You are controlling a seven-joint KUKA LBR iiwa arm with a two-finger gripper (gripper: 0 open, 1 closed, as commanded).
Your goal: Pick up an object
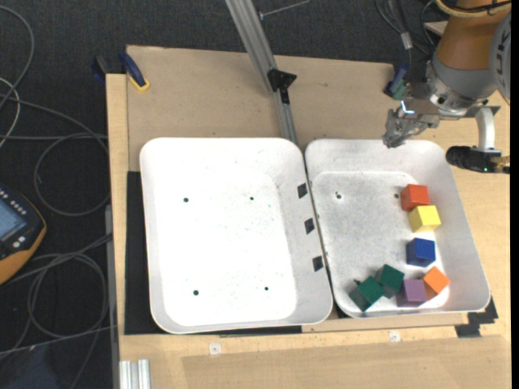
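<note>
Two white bins: the left bin [162, 217] and the right bin [357, 164]. Seven blocks: one red [415, 195], one yellow [425, 217], one blue [421, 251], one orange [436, 280], one purple [414, 290], two green [391, 277] [370, 292]

From my console I see the wooden desk [211, 96], an aluminium post [255, 47] left of the gripper [397, 134], and black cables [49, 160] on dark floor far left.
</note>
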